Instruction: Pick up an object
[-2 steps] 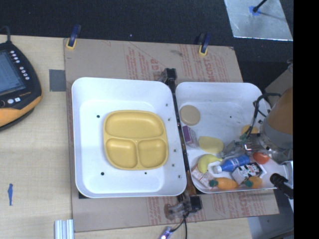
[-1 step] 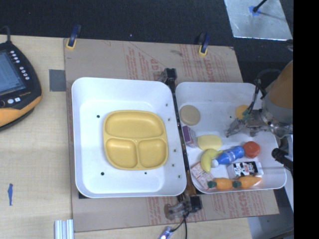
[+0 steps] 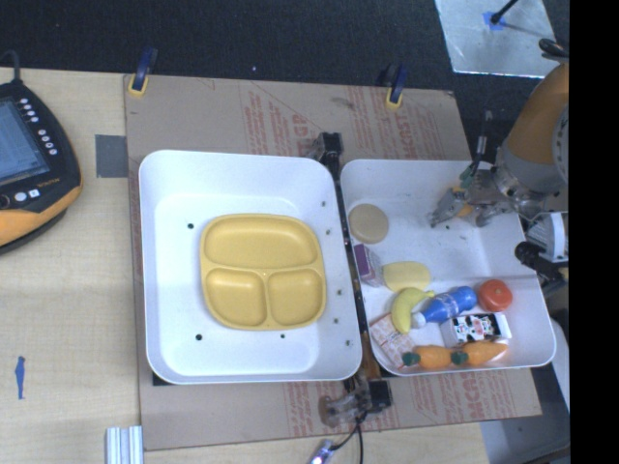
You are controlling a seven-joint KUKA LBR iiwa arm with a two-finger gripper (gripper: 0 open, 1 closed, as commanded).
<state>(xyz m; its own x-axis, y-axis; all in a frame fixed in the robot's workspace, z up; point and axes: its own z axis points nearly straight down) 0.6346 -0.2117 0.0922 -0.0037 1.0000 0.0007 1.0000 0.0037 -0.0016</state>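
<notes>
A yellow divided plate point(image 3: 262, 270) lies in the left bin point(image 3: 155, 259). The right bin point(image 3: 426, 177) holds toy food: a banana point(image 3: 404, 307), blue bottle point(image 3: 447, 306), carrot point(image 3: 453, 357). Farther right, the gripper point(image 3: 464, 204) hovers over that bin's far part, fingers spread and holding nothing.

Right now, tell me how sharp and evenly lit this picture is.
Camera view: soft overall, small items in the right white bin smeared; the two-finger gripper blurred; the yellow three-compartment plastic tray reads clearly; the left white bin is bright, nearly washed out; dark floor above the bench.
</notes>
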